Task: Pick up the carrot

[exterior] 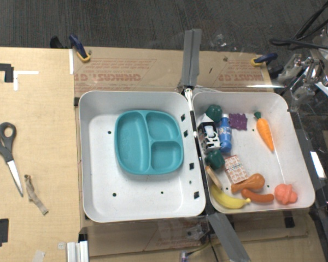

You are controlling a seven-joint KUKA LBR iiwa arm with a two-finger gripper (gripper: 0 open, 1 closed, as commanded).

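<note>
The carrot (265,133) is orange with a small green top. It lies flat in the right bin (295,146), in its far right part, with the green end toward the back wall and the tip toward the front. It lies by itself on the white floor, with nothing touching it. A purple bunch of grapes (238,121) sits a little to its left.
The right bin also holds a blue bottle (224,134), two dark green pieces, a black-and-white box (208,135), a banana (228,200), a drumstick (249,183) and a coral lump (286,194). A teal divided plate (149,142) sits in the left bin. Metal hardware (309,72) and cables stand past the right bin's back corner.
</note>
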